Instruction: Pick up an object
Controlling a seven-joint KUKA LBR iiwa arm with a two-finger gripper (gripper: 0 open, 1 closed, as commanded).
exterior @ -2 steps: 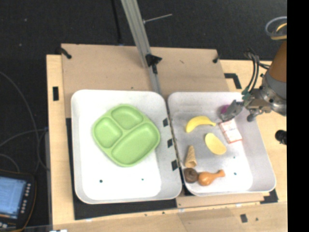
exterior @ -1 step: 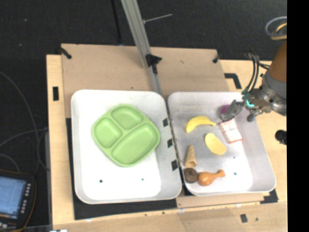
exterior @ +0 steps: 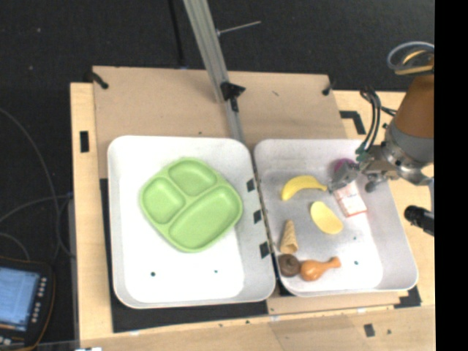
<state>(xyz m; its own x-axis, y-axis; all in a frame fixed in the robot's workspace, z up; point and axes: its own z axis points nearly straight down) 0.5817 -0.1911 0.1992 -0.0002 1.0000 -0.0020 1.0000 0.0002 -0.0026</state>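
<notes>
arm reaches in from the right so the claw [exterior: 356, 172] hangs low over the right bin [exterior: 395, 269], right by a small white and red card [exterior: 351, 199]. can't tell claw state. likely target = card, flat, just beside the chip [exterior: 326, 218], banana [exterior: 301, 186] to its left. green tray [exterior: 191, 203] sits in left bin [exterior: 131, 284].

Two white bins [exterior: 131, 196], one green tray [exterior: 191, 204], five food toys [exterior: 302, 187]

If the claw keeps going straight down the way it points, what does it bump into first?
Probably the small red and white packet, which sits right under the claw in the right bin. The purple thing is close beside it, and one slanted view makes depth hard to judge.
</notes>
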